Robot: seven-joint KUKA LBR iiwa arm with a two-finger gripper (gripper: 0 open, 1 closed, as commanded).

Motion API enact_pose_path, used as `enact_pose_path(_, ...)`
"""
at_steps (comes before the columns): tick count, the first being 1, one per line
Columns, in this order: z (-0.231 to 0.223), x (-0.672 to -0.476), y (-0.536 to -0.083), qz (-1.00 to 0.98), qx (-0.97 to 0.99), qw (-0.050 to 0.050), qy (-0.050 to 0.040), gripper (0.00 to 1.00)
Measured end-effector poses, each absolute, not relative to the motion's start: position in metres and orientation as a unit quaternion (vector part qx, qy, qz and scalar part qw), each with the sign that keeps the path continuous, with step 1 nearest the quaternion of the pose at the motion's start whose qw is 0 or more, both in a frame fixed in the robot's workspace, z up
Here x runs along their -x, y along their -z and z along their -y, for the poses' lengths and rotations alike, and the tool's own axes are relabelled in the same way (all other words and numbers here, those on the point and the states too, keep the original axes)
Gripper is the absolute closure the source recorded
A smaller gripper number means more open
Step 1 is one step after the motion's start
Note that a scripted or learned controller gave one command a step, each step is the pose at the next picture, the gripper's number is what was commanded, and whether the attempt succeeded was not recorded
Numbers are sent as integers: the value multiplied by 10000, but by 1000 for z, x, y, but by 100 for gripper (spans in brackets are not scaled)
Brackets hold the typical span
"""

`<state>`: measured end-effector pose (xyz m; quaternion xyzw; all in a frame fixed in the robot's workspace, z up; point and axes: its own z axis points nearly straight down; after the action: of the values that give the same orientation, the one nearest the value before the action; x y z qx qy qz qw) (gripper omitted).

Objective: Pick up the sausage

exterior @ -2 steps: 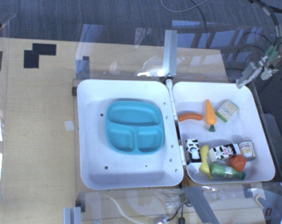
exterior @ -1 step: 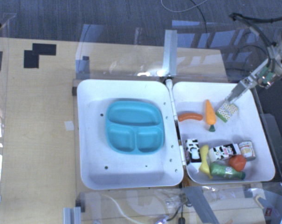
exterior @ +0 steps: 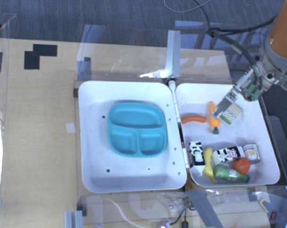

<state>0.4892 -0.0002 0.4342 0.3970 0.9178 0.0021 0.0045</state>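
Just right of the sausage (exterior: 193,119), nearly touching its end: an upright orange carrot (exterior: 213,117) with a green tip pointing toward the viewer. Over the carrot's right side, hovering: the gripper (exterior: 220,112), angled down from the upper right. Hard to tell whether open or closed, and nothing seen held. Farther right of the sausage, partly under the gripper: a small patterned packet (exterior: 234,113).

Below the sausage, well apart, a crowded cluster: black-and-white carton (exterior: 195,153), yellow banana (exterior: 208,163), second cow-print carton (exterior: 228,154), small can (exterior: 250,152), red rounded item (exterior: 242,165), green bottle (exterior: 231,175). Overlapping one another, labels too small to read.

Above and right of the sausage, cut off by the edge: the grey arm with its orange band (exterior: 282,30).

Around the sausage: the right bin (exterior: 271,172), sausage lying crosswise near its left wall, clear of other things on the left side. Left of the sausage, across the divider: the left bin (exterior: 93,175), holding a blue sectioned plate (exterior: 136,134).
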Motion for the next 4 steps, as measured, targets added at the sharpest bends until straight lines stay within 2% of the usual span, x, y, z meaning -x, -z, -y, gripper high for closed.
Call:
enact_pose_path(1,-37,-488,-437,-9869,-1614,52,-14,0)
enact_pose_path(2,-38,-490,-450,-9869,-1608,106,-29,100)
enact_pose_path(3,-86,-488,-323,-9895,-1445,42,-16,100)
enact_pose_path(4,-87,-490,-335,-9896,-1437,86,-34,100)
